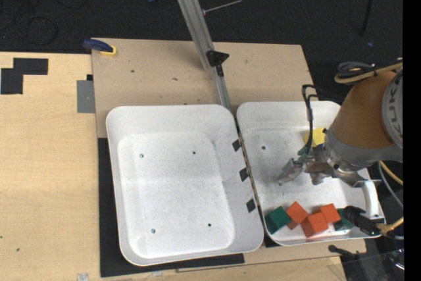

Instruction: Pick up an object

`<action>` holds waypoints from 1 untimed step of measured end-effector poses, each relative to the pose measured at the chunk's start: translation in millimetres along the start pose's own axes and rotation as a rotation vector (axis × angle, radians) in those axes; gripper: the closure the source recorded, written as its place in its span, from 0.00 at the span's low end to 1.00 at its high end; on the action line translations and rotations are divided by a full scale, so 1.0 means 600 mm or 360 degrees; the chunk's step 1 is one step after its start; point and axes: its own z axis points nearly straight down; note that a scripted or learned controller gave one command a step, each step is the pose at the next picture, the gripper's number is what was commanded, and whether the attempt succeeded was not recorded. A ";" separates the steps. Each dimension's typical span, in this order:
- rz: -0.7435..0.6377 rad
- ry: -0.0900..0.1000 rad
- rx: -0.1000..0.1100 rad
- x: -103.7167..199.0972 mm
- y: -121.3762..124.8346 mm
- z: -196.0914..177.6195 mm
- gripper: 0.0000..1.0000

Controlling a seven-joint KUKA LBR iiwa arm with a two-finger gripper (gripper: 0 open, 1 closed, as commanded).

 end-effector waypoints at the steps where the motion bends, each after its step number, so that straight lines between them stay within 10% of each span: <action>1: -0.0001 0.0001 0.0000 0.004 -0.005 0.073 0.00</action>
